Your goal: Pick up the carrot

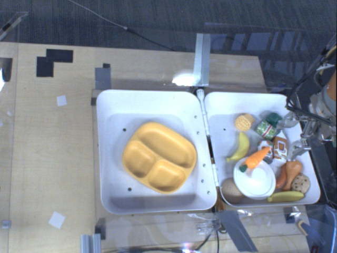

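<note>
- Camera view: the carrot (257, 157) lies in the right bin (221, 109), tilted, its green end resting on the rim of the white bowl (256, 182) at about the bowl's 11 o'clock.
- Crowded spot! A banana (239, 147) curves just beside the carrot at its 9 o'clock, and a small brown-and-white packet (279, 149) sits close at 3 o'clock.
- At 12 o'clock from the carrot, a round yellow corn-like piece (244, 122) and a green packet (268, 125) sit near each other.
- At 4 o'clock, an orange drumstick-shaped piece (288, 173) and a cookie (300, 183); a second banana (286, 196) lies along the bowl's 5 o'clock edge, a brown kiwi-like lump (231, 189) at its 8 o'clock.
- The gripper (301, 136) hangs at the bin's 3 o'clock side, well apart from the carrot, packet between them; nothing shows between its fingers, though how wide they stand I cannot tell.
- Left bin (110, 109): a yellow divided plate (158, 156) sits in the middle.
</note>
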Controlling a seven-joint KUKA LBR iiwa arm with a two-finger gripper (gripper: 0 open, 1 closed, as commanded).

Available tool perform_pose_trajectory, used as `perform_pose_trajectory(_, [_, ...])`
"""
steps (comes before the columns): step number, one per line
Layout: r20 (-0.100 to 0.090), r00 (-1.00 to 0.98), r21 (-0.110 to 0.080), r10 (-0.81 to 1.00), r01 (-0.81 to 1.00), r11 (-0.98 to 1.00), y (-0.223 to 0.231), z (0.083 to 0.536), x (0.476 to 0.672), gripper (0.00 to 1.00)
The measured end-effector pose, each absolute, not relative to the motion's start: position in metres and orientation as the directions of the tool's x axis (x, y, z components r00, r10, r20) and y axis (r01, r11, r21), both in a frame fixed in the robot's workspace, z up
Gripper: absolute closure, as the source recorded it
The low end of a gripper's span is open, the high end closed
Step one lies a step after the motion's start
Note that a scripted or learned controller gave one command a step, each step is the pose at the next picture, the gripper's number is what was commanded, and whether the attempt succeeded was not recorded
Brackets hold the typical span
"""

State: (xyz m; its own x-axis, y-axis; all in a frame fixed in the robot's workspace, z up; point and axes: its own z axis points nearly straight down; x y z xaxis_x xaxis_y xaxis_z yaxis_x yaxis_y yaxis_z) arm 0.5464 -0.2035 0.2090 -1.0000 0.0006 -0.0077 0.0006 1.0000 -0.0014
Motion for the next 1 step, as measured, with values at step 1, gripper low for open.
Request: perform_pose_trajectory(1, [-0.015, -0.999, -0.004, -0.031, -0.031, 1.000, -0.1834, 0.1065, 0.5001, 0.00])
